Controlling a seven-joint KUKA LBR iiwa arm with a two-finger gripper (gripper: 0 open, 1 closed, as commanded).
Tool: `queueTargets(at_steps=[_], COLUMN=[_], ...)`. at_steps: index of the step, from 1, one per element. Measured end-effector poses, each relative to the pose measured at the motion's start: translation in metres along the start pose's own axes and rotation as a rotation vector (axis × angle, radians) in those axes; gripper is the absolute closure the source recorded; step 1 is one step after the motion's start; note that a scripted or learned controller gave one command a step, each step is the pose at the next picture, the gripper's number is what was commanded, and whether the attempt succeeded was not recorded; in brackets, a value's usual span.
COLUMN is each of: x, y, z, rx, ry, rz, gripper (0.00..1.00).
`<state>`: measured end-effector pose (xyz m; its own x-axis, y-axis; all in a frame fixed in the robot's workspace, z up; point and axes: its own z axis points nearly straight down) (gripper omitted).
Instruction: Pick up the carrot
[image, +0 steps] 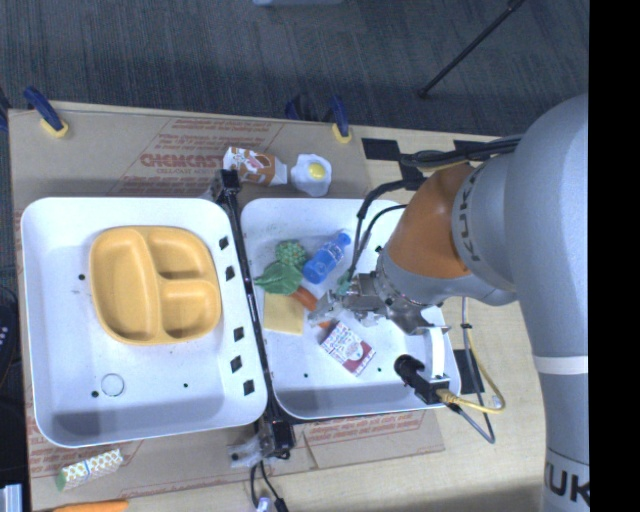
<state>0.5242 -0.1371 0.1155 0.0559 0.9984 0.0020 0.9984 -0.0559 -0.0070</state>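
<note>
Camera view: carrot (306, 296) lies in the right bin (385, 402), beside the cheese wedge (283, 314) and under the green leaf (282, 268); gripper (345, 298) sits near it, finger state unclear; crowding risks grabbing the bottle (326, 257) instead.

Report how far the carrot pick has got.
Done: the arm has reached into the right bin, and the gripper sits low beside the carrot, whose orange end shows below the green leafy piece. In hand: closing in on it; I cannot tell how the jaws stand. Left: the carrot lies on the bin floor among the blue bottle and yellow block, so grasp and lift remain.
</note>
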Motion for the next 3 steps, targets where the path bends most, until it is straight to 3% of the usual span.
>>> queueTargets(at_steps=[1, 2, 3], x=[0.018, 0.019, 0.014], y=[0.036, 0.036, 0.05], z=[0.024, 0.014, -0.085], rx=[-0.003, 0.001, -0.003], ry=[0.001, 0.002, 0.001], rz=[0.424, 0.418, 0.581], gripper=[0.0, 1.0, 1.0])
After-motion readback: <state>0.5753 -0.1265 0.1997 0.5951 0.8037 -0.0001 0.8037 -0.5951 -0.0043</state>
